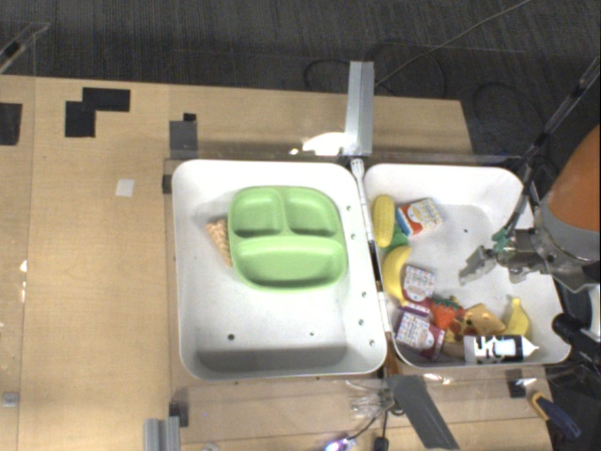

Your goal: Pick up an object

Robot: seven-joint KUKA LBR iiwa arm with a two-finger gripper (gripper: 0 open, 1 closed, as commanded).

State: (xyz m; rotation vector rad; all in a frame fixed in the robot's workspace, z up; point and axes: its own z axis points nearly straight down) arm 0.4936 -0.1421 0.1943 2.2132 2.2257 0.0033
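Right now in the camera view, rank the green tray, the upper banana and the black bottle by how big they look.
1. Green tray, largest by far.
2. Upper banana.
3. Black bottle.
The last two look close in size, so that order is unsure.

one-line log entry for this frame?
phase: reaching | gripper: over right bin, above bare floor, nothing seen held | nearest items: bananas, small packets | left bin: green tray
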